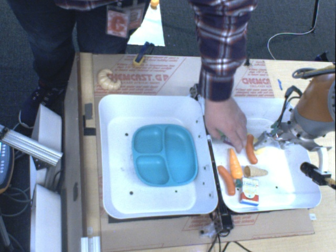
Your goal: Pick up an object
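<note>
The right bin [294,193] holds an orange sausage-shaped piece [251,148], a carrot [235,164] and a second orange piece [226,180]. Beside them lie a small tan cone [255,171] and a red and white carton [250,190]. My gripper [268,138] hangs low over this bin, just right of the upper orange piece. Nothing shows between its tips. A person's hand [227,122] reaches into the same bin at its left side, close to my gripper.
In the left bin [118,193] lies a blue divided plate [165,154]. The person in a plaid shirt [220,41] leans over the bench from the far side. A pale croissant-like toy [109,79] and a yellow and blue clamp [142,53] rest on the cardboard behind the bins.
</note>
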### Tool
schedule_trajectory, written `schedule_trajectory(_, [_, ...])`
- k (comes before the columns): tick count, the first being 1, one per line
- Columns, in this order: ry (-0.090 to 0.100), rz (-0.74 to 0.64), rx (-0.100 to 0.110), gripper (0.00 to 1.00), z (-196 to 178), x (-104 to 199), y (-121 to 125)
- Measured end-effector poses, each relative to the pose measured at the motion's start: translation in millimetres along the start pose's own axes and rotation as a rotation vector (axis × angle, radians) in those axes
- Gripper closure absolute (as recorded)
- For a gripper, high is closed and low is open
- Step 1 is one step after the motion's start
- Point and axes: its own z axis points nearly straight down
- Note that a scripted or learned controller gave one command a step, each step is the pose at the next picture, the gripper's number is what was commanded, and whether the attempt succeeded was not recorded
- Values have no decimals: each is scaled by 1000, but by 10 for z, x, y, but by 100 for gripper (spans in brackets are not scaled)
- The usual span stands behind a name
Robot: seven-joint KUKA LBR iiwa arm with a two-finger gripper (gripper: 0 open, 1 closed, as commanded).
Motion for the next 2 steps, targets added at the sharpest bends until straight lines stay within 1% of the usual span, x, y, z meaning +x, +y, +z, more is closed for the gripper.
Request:
schedule_trajectory(1, [0, -2, -3, 0, -1092, 479, -203])
schedule_trajectory(2, [1, -2, 1, 0, -16, 723, -81])
